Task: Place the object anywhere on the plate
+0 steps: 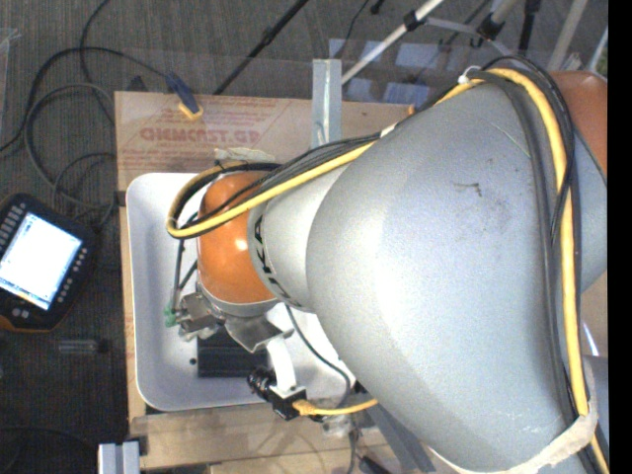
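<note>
A: Arm (444, 265)?
B: Grey and bulky, reaching in from 3 o'clock and covering the middle and right of the scene. Orange band (229, 250) above the wrist, hanging over the white bin (148, 294) at 9 o'clock.

A: End effector (225, 355)?
B: Dark block just below the orange band, toward 6 o'clock, low over the bin floor. Open or closed: cannot tell, seen from above with the wrist in the way. Nothing seen in its grip.

A: And the object?
B: Cannot tell where. Much of the bin hidden beneath the wrist and forearm; just a bare white strip along the bin's 9 o'clock and 6 o'clock walls.

A: Anything else?
B: Yellow cable (197, 227) looping round the band and running on up the forearm toward 1 o'clock. Small green bit (170, 315) at the wrist's 9 o'clock side. Brown worktop (217, 131) with faded red lettering at the bin's 12 o'clock. Handheld screen (38, 263), lit, on the dark floor (59, 67) well off at 9 o'clock, beside black cables (59, 161).
</note>
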